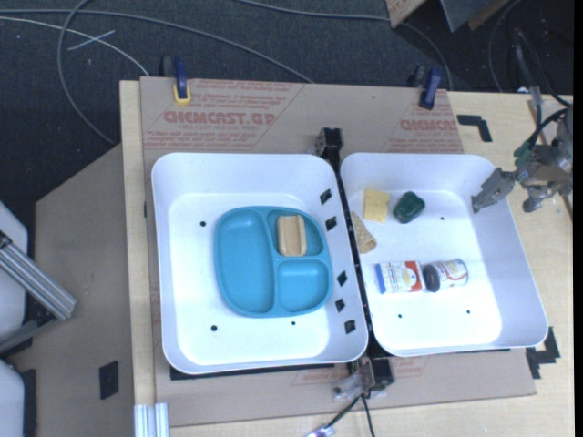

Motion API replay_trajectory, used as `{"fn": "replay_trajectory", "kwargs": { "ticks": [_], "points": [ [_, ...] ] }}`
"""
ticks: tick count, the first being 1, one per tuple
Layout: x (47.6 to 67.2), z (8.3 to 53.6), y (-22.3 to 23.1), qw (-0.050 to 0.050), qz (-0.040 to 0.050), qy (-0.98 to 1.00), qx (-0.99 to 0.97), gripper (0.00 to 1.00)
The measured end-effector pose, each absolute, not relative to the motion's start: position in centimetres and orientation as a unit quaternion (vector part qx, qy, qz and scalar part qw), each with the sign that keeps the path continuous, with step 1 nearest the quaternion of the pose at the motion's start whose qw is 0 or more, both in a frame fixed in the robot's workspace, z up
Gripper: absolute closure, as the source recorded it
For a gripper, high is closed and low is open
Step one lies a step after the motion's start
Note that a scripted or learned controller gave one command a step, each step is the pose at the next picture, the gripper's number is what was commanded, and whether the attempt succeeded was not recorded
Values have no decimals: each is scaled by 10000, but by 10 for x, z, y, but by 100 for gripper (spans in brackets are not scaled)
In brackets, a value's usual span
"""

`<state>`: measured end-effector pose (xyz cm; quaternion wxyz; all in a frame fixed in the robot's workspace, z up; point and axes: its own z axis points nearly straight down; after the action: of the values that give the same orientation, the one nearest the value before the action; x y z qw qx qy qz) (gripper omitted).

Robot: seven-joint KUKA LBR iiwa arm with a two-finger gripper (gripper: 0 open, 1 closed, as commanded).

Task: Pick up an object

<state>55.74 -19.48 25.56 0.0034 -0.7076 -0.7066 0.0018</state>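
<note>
Dark carpet surrounds a pale bench point(127, 244) that fills most of the frame; grey cables loop across the carpet at upper left. Two blue clamps point(181, 78) grip the bench's far edge, one at upper left and one at upper centre-right. Two shallow white bins sit side by side, touching along the middle. Left bin point(182, 326): one teal divided plate point(246, 262) with three compartments; one tan block point(291, 235) lies in the upper right compartment. Right bin point(510, 280): five loose things. One yellow sponge-like block point(376, 204) at upper left, one dark green rounded object point(408, 207) just beside it on the right, one tan wedge point(365, 238) below them against the bin's left wall, one small red, white and blue carton point(399, 276) lower centre, one small bottle with a black cap point(444, 274) touching the carton's right end. Gripper point(506, 188) sits at the frame's right edge, over the right bin's upper right rim, well apart from all five things; whether its fingers are spread or closed I cannot tell, and nothing shows between them.
</note>
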Motion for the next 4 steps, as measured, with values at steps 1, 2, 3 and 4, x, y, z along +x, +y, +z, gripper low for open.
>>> {"fn": "replay_trajectory", "kwargs": {
  "ticks": [1,2,3,4],
  "points": [
    [559,259,-195,3,-1,-7072,-7070,0],
    [565,215,-195,25,10,-7072,-7070,0],
    [568,172,-193,25,8,-7072,-7071,0],
    [576,125,-195,26,10,-7073,-7069,0]
  ]
}}
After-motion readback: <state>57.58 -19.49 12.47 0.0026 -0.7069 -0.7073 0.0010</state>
